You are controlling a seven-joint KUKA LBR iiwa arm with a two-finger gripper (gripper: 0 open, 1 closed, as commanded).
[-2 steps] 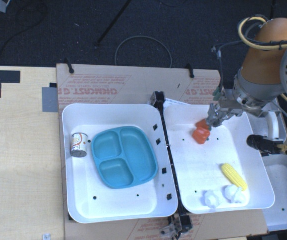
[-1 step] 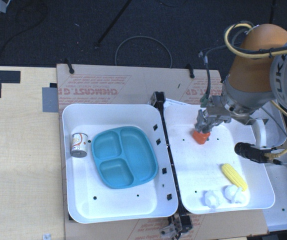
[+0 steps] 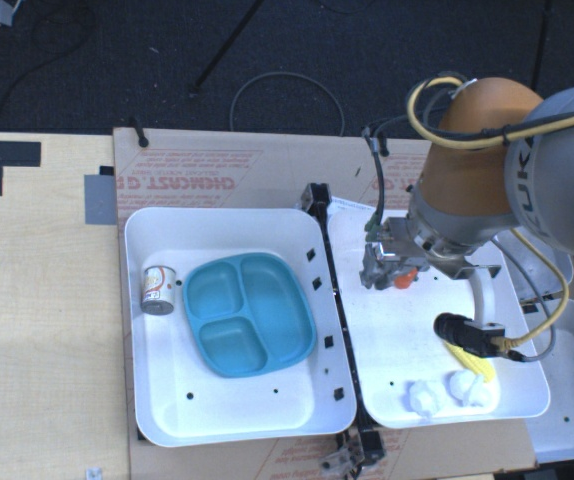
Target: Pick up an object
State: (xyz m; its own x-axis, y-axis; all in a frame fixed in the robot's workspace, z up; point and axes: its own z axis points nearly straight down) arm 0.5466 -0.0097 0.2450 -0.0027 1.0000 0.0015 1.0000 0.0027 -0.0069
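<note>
Tool (image 3: 380, 270) is down low in the right bin (image 3: 527, 408), toward its back left corner, and honestly I can't tell from up here if it's wide or narrow. Nearest thing to grab is a small orange bit (image 3: 404, 280) just beside it. My worry: that bit looks off to the tool's side, not under it, so closing now could catch air or knock it away. White lumps (image 3: 423, 398) sit well apart, by the front wall.

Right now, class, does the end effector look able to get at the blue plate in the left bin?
Probably yes. The blue plate lies flat and uncovered; the can sits beside it, apart. The end effector hangs over the right bin next door.
</note>
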